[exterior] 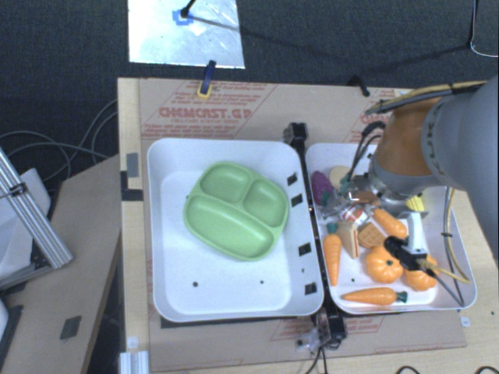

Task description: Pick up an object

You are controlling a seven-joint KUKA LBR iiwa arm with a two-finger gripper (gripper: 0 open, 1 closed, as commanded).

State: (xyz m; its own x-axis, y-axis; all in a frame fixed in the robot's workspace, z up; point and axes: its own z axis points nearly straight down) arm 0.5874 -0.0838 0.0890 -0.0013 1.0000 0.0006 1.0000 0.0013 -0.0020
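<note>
Your end effector (348,202) is reaching into the right bin (460,287) among toy carrots (333,257) and a pumpkin (383,265); you cannot tell its state. The green divided plate (236,209) is lying in the left bin (168,232).

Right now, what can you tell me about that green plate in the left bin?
The green plate is pale green, looks like smooth plastic, and has rounded corners. Raised ridges split it into three compartments: a long one along its lower left side and two smaller ones toward the upper right. It lies flat, turned at a slant, near the middle of the left bin, resting on the white floor. Nothing sits in it and nothing else touches it.
</note>
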